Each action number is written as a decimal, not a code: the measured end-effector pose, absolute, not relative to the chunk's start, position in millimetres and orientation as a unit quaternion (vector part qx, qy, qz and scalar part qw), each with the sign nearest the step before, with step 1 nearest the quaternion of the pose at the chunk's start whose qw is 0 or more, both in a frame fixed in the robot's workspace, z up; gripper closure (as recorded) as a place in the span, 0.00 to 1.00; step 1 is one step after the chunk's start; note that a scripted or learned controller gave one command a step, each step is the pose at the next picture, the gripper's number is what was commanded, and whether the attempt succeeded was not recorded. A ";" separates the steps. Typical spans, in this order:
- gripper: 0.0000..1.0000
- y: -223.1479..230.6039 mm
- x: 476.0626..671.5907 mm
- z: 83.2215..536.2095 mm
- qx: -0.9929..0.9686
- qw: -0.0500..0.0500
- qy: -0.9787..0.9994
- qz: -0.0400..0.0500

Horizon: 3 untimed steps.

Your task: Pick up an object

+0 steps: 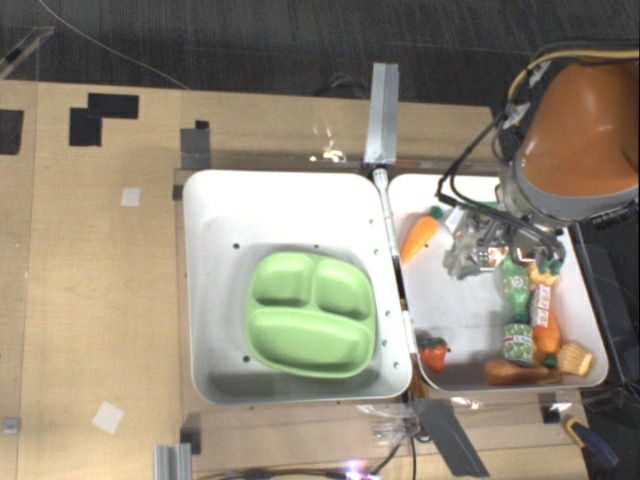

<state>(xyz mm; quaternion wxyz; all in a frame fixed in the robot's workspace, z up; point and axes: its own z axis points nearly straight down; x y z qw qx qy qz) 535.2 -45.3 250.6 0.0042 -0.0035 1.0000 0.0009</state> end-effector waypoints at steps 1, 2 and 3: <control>1.00 -6.4 603.3 261.6 0.002 0.005 1.000 0.001; 1.00 -6.2 605.6 275.3 0.002 0.011 1.000 0.001; 1.00 -5.1 607.8 288.2 0.001 0.017 1.000 0.002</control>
